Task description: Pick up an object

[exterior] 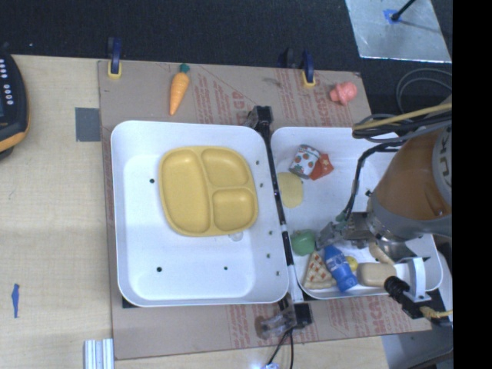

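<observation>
The right bin [338,138] holds several small toys. A white and red speckled toy [307,162] lies near its back, with a pale yellow round piece [290,190] just in front. Near the front left lie a green lump [304,242], a pizza slice [314,272], a blue bottle [337,268] and a beige piece [375,273]. My gripper [339,232] hangs low over the front of this bin, just above the blue bottle and right of the green lump. The grey arm and orange band [411,183] cover the bin's right side.
The left bin [131,229] carries a yellow divided plate [207,190]. On the cardboard behind the bins lie a toy carrot [178,89] and a pink toy [344,92]. Clamps sit at the back edge. A dark device [9,98] rests at far left.
</observation>
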